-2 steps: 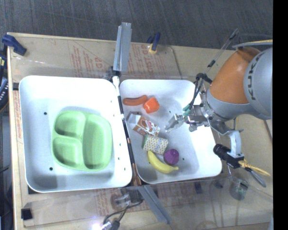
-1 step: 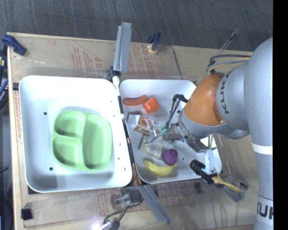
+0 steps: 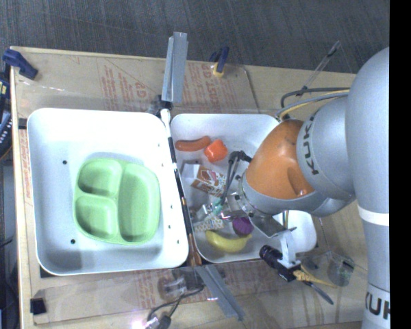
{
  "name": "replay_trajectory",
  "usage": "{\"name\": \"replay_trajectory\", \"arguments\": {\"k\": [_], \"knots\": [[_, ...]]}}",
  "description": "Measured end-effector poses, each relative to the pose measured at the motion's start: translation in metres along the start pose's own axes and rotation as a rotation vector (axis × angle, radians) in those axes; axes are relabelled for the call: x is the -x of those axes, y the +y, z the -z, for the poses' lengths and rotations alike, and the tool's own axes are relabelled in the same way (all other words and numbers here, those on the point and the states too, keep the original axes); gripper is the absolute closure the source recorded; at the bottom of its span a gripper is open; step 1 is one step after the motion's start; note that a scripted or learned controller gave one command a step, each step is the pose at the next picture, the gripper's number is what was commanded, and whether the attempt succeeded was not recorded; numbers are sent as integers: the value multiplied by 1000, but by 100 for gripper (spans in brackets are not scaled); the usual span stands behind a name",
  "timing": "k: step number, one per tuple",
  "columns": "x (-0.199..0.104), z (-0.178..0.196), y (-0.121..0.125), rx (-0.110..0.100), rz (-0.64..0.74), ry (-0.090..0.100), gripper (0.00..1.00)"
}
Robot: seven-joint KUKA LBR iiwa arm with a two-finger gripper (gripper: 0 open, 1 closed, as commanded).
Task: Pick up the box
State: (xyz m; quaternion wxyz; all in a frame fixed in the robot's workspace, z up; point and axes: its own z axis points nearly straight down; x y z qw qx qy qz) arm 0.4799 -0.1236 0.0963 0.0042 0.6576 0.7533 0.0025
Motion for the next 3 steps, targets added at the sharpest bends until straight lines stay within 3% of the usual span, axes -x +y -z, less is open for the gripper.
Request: {"name": "replay_trajectory", "arguments": {"k": [1,2,3], "knots": [[87,80,-14,-10,-115,3,0],[14,-1,-3,-4,-78,1,0],[-2,-1,49,-1,-16,-1,0]]}}
